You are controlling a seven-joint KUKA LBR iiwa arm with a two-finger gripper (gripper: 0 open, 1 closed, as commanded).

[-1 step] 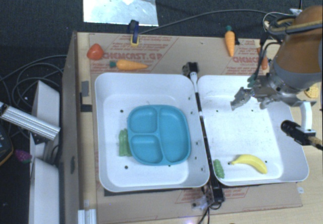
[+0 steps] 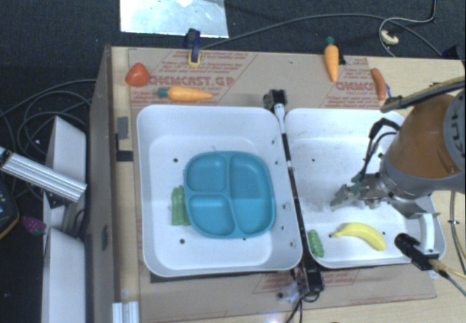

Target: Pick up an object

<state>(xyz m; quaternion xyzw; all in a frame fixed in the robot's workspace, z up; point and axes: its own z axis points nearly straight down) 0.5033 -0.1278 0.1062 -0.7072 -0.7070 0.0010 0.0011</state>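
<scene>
On the cardboard sheet (image 2: 218,67) under the bins you could read red print, "CHEMCAST GP" behind the left bin (image 2: 156,169), and a second red line behind the right bin (image 2: 328,132) too broken up to make out. Your arm (image 2: 429,147) came in from the right, its orange band over the right bin's far side, wrist bent down and pointing left. The claw (image 2: 349,194) sat low over the right bin's floor; I could not tell how it stood, and nothing showed in it. The banana (image 2: 360,234) lay on the bin floor just in front of the claw, apart from it. A small green piece (image 2: 314,243) lay in that bin's front left corner. In the left bin you had a blue divided plate (image 2: 229,194) with a green vegetable (image 2: 178,206) beside its left edge. Toy carrots (image 2: 186,94) and a tomato (image 2: 137,76) lay on the cardboard behind the bins.
</scene>
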